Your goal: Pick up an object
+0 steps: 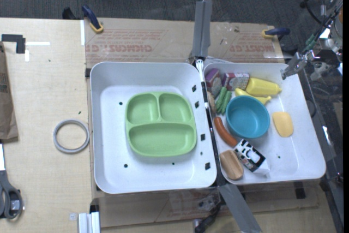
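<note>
The left white bin (103,133) holds a green divided plate (161,124) lying flat in its middle. The right white bin (297,153) holds several toys. A blue bowl (248,116) stands upright at its centre. Behind the bowl lie a yellow banana (263,86), a pink box (237,81), a purple piece (213,78) and green pods (221,100). A pale yellow piece (283,124) lies right of the bowl. An orange-red sausage (224,131), a brown bread roll (232,165) and a black-and-white carton (252,156) lie in front of it.
A tape ring (71,136), scissors (10,202) and a brown bag (6,101) lie on the bench to the left. Clamps (92,18) (275,33) hold the cardboard behind the bins. A metal bar (202,30) rises between the bins. A dark rig with cables (319,57) stands at the right.
</note>
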You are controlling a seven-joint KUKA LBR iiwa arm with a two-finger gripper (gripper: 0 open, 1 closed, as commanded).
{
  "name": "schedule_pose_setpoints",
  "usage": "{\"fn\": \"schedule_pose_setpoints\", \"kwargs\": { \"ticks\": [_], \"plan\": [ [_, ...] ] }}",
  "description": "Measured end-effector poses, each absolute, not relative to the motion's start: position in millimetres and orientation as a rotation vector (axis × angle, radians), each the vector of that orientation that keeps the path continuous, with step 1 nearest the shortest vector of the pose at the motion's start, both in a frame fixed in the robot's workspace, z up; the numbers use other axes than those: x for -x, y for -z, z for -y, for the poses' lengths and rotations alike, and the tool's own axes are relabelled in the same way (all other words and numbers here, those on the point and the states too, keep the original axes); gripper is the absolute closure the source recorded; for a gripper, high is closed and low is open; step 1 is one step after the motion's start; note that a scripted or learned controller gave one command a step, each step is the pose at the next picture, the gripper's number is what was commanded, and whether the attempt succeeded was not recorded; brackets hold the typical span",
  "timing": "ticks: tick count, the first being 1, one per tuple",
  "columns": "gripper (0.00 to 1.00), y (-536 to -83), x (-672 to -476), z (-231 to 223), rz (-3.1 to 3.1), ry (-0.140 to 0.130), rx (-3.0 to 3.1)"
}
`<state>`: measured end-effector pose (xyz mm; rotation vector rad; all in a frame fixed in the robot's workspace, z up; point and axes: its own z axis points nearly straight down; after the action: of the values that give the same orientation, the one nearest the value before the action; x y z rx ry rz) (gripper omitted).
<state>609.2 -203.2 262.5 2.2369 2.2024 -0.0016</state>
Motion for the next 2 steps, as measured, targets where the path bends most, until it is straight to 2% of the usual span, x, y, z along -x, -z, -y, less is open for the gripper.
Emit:
{"fn": "schedule_pose_setpoints", "kwargs": {
  "ticks": [1, 2],
  "plan": [
    [0.0, -125.3, -614.0, 179.0, -1.85, 0.004, -2.543],
    [0.0, -89.6, -645.0, 182.4, -2.253, 0.008, -2.199]
  ]
}}
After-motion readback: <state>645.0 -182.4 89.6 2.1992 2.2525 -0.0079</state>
